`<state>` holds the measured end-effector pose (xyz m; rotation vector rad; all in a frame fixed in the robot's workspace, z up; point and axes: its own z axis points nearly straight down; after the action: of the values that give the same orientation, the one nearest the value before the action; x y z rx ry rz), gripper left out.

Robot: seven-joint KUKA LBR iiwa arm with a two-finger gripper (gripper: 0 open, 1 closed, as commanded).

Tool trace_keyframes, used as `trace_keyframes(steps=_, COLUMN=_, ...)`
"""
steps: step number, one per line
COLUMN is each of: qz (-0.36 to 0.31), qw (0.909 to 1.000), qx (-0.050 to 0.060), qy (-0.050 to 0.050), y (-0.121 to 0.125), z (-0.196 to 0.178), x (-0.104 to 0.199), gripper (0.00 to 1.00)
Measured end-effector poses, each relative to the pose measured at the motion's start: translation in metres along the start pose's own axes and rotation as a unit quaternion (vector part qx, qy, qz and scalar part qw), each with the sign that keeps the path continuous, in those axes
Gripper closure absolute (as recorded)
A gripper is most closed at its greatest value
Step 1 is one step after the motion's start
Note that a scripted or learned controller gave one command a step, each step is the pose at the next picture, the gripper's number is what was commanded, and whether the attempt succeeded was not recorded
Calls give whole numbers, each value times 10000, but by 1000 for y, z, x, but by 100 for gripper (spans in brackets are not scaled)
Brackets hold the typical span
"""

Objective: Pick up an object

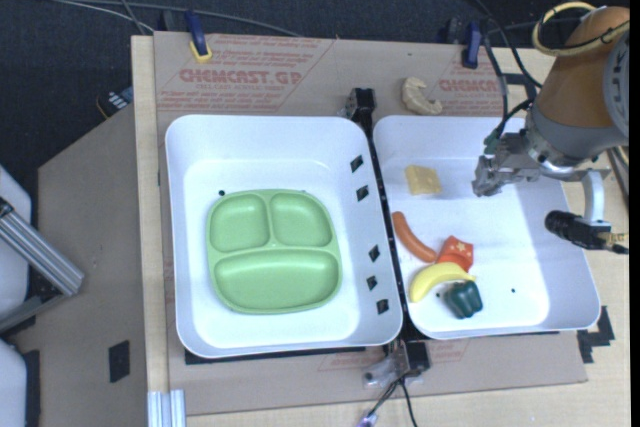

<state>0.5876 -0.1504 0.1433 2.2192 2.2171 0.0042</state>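
Claw [487,183] hovers over right bin [560,300]; its opening cannot be told.

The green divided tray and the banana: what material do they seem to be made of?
The green divided tray looks like moulded plastic, matte, with soft rounded compartment edges. The banana seems a plastic toy: even yellow, smooth, slightly glossy. Neither is certain from the look alone.
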Motion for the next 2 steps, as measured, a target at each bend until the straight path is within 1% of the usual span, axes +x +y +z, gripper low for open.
trace_keyframes(steps=1, qz=-8, qw=10000, qx=-4, qy=1, y=-3, z=-45, x=0, gripper=100)
trace_keyframes(steps=2, qz=-18, qw=10000, qx=-9, qy=3, y=3, z=-95, x=9, gripper=100)
